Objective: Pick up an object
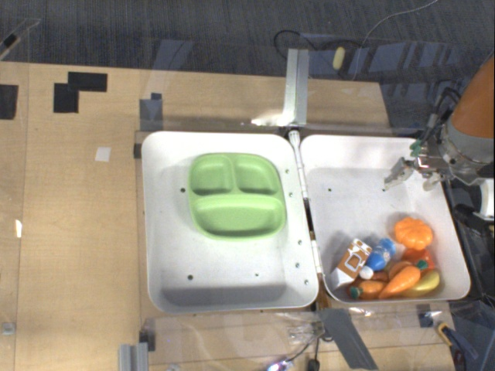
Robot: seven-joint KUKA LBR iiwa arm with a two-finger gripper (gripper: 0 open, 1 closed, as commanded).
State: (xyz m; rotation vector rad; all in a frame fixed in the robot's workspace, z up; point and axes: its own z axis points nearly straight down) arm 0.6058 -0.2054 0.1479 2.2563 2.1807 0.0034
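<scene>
Hovering gripper (410,172) over the right bin (348,199), fingers spread, nothing between them

Toys sit heaped at the bin's five o'clock corner: orange pumpkin (412,233), carrot (401,281), yellow banana (426,284), blue bottle (380,257), small carton (353,260); a green divided plate (234,195) lies in the left bin (166,230)

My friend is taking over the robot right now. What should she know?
Gripper: over the far right part of the right bin, nothing seen between its jaws.
Toys: pile in the right bin's near corner, with an orange pumpkin, carrot and small blue bottle.
Left bin: green divided plate.
Done: nothing picked up.
Left: reach the pile, grab one toy, lift.
</scene>
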